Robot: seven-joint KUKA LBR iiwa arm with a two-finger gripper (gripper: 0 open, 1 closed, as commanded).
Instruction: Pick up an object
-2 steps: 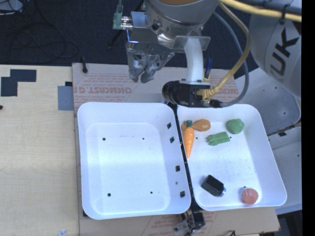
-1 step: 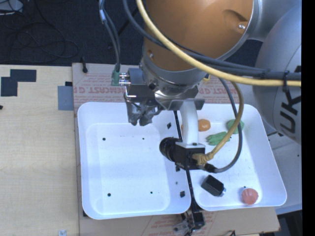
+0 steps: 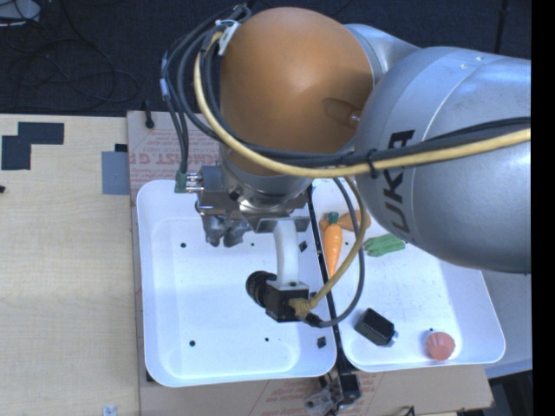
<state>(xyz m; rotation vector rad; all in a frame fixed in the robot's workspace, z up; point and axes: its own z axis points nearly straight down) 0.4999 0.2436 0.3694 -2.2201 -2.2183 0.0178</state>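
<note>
Showing 1 KUKA iiwa arm (image 3: 451, 146) reaching in over 2 shallow white bins on a pale wooden bench (image 3: 61, 276). The gripper (image 3: 224, 230) hangs above the far edge of the left bin (image 3: 149, 258). Whether it is parted or closed cannot be read at this slant, and no object is seen in its grasp.

All 4 candidate objects lie in the right bin (image 3: 416, 289), well apart from the gripper. A toy carrot (image 3: 332, 248), orange with a green top, lies lengthwise just beside that bin's left edge, toward the far end, with the robot's cables passing close over it. A flat green piece (image 3: 384, 246) lies near the carrot, further from the left edge. A small black block (image 3: 375, 327) rests near the near-left corner. A pink-red ball (image 3: 440, 345) sits by the near edge, toward the right corner.

Handling, by judgement:
- **Weight:** all 4 look small and light, probably plastic or foam toys, and none looks fragile.
- **Toy carrot:** it is likely stiff and smooth. A grasp across its thick upper half should seat better than one on the tapered tip, which could squeeze out. The bin wall beside it leaves little room on that side.
- **Black block:** its flat, parallel sides and open surroundings make it the most secure hold.
- **Pink-red ball:** it may roll away on contact.
- **Green piece:** it lies low and may be hard to get under.
</note>
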